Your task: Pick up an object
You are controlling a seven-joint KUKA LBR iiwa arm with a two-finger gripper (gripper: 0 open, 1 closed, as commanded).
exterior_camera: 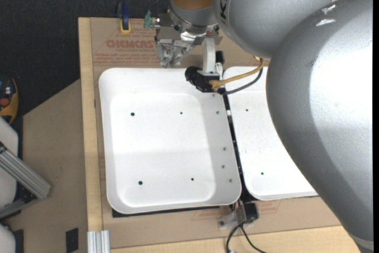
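Oddly, gripper (169, 55) hangs above far rim of left bin (118, 145), past its floor; jaw state: cannot tell; no object to pick visible in right bin (254, 127) either, arm covering much of it

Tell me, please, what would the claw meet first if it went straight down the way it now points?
Probably the brown board just beyond the left bin's far rim, since the claw hangs there; depth is unclear, so it might touch the rim instead.

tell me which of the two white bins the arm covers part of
The right bin: the grey arm hides much of it, while the left bin lies in full view.
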